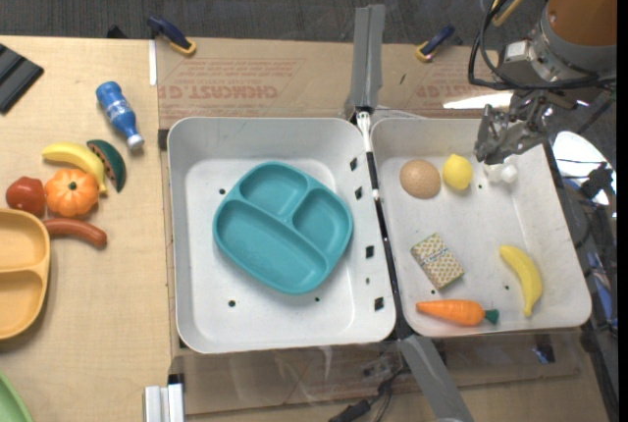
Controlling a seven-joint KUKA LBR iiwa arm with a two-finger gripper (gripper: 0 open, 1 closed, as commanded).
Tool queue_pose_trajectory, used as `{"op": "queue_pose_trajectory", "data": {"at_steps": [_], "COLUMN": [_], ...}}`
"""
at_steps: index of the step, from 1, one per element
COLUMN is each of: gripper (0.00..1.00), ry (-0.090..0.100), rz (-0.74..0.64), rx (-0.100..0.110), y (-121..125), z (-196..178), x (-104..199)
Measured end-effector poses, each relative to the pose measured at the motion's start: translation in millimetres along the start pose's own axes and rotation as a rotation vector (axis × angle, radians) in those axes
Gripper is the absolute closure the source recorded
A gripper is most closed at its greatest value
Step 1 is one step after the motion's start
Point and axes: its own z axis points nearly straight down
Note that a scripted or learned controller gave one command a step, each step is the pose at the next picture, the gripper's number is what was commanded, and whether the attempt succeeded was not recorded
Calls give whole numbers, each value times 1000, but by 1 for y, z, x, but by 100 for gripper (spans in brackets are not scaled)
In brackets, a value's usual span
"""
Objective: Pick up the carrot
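Note:
The carrot [454, 312], orange with a small green top, lies along the front edge of the right bin [569, 243]. My gripper [500, 143] hangs over the far right part of that bin, well away from the carrot and close to a small white object [503, 173]. I see nothing between its fingers, though their spread is unclear.
The right bin also holds a brown egg [420, 179], a lemon [456, 172], a patterned small box [438, 261] and a banana [522, 278]. A teal divided plate [283, 227] lies in the left bin. Toy foods, a blue bottle [119, 114] and an orange plate [22, 273] rest on the bench at left.

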Motion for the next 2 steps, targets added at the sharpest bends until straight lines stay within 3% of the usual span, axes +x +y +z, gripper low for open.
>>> {"op": "queue_pose_trajectory", "data": {"at_steps": [1,2], "gripper": [100,100], "ry": [-2,-1], "rz": [-647,-506], "rx": [-4,-4], "y": [-11,-27], "z": [11,5], "x": [-46,28]}}
